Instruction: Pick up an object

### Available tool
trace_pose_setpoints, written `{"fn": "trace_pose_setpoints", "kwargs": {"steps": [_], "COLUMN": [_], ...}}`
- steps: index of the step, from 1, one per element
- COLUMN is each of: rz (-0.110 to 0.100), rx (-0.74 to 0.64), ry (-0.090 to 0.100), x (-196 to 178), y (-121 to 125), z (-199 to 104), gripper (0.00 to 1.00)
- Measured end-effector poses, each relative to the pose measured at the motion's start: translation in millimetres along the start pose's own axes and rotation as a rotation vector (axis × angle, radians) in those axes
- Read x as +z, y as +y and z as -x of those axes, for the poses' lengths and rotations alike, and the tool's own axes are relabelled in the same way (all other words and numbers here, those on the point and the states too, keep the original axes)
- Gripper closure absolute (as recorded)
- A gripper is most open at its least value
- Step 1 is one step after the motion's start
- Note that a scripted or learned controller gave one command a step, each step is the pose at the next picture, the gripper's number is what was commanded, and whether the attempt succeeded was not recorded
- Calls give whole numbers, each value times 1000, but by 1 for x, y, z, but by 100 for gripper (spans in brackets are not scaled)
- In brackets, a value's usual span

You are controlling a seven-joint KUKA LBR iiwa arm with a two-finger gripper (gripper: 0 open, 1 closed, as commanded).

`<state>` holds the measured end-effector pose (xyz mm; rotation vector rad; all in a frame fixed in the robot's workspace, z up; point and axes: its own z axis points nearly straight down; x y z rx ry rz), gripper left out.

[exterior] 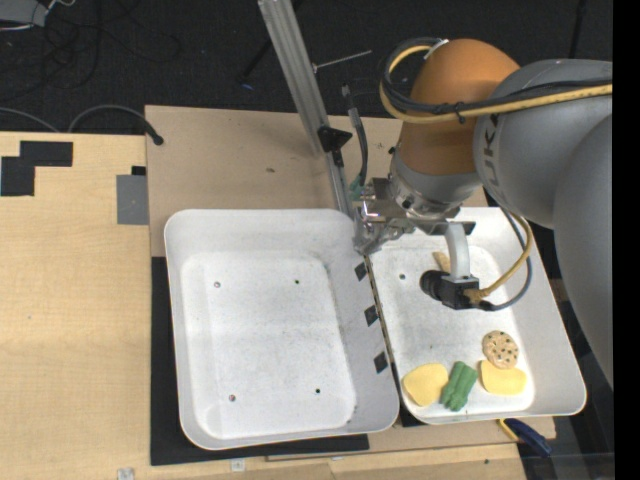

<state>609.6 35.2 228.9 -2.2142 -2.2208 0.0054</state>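
My gripper [373, 225] hangs low over the back left corner of the right bin [562, 366], close to the wall it shares with the left bin [260, 318]. Nothing shows between its tips. Along the right bin's front edge lie a pale yellow lump [425, 384], a green piece [459, 385] and a second yellow piece [502, 379], all side by side. A round speckled cookie [499, 348] sits just behind them. A small tan scrap [440, 260] peeks out beside the wrist bracket, mostly hidden.
A slanted aluminium rail [297, 83] rises behind the bins, ending near my gripper. Black clips [368, 314] line the seam between the two bins. The big grey arm [560, 158] covers the right bin's back right part.
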Motion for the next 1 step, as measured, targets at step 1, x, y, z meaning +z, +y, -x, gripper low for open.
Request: {"fn": "trace_pose_setpoints", "kwargs": {"steps": [1], "rz": [1], "rx": [-2], "ry": [0], "x": [-10], "y": [-16], "z": [-53], "gripper": [100]}}
